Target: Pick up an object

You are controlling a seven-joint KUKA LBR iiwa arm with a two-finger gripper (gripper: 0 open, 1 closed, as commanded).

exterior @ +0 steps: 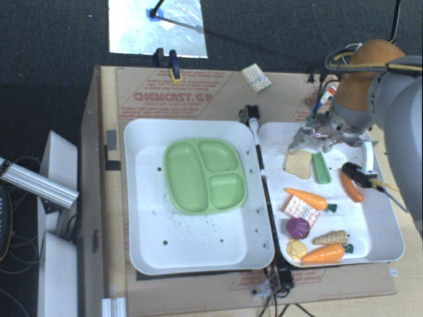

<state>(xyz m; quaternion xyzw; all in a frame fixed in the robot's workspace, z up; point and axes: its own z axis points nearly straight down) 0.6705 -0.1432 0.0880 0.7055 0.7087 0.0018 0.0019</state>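
The gripper (318,139) hangs at the upper edge of the right bin (380,226), right of the frame's centre. It is just above the bread (299,164) and the green stick (322,168), which look the likeliest things to pick. Whether its jaws are released or clenched I cannot tell, and I see nothing held in them. Bread and stick lie side by side, almost touching, so a descent between them could shove both and grip neither. The bread is flat, offers little to close on, and may slip out. The bin's upper wall is near and might catch a jaw. Lower down, a carrot (308,199), a packet (301,209) and a purple ball (297,228) crowd together, so a pick there could drag a neighbour along. The arm (396,104) is cut off at the right edge and covers the bin's upper right corner. The gripper's pale metal blurs into the white floor.
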